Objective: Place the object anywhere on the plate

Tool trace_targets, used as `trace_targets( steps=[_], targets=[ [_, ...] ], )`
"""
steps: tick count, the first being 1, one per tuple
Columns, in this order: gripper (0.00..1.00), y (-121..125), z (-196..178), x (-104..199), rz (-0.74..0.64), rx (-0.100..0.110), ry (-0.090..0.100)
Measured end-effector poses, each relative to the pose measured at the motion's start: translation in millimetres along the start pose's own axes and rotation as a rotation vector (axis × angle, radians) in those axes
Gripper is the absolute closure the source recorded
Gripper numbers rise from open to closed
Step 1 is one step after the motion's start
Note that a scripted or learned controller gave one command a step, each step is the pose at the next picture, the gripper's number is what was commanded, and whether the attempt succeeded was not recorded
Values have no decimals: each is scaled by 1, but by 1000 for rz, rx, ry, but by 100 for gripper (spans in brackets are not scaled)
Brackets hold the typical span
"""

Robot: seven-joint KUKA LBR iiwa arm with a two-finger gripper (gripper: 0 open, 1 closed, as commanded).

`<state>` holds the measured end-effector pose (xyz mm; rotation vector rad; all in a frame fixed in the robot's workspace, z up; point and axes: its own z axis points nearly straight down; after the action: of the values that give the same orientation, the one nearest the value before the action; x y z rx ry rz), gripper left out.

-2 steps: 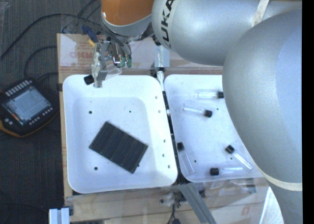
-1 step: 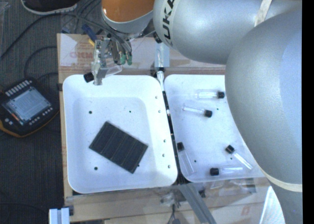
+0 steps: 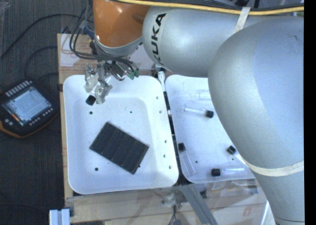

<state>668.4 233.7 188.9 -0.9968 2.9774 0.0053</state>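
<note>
Lying nearest the onlooker, the dark ribbed plate [image 3: 119, 147] rests flat and askew on the floor of the left bin [image 3: 74, 169]. Farther back, above that bin's rear left corner, hangs the tool [image 3: 97, 90] under the orange wrist of the arm [image 3: 197, 36]; a small black object [image 3: 91, 100] sits at its fingertips, seemingly pinched there, though how wide the fingers stand cannot be told. The object is well apart from the plate. A weak pinch could drop it short, onto bare bin floor; a release at the plate's edge could let it roll off. Nothing stands between tool and plate. The right bin [image 3: 185, 88] holds clear tubes with black caps [image 3: 198, 110]. A pendant [image 3: 24, 106] lies left of the worktop.
</note>
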Motion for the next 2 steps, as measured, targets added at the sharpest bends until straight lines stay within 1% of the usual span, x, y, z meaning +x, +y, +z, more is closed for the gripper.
trace_targets(
  steps=[1,2],
  targets=[
    [100,-2,-71,1,-292,0,-3],
    [100,-1,-81,0,-291,-5,-11]
  ],
)
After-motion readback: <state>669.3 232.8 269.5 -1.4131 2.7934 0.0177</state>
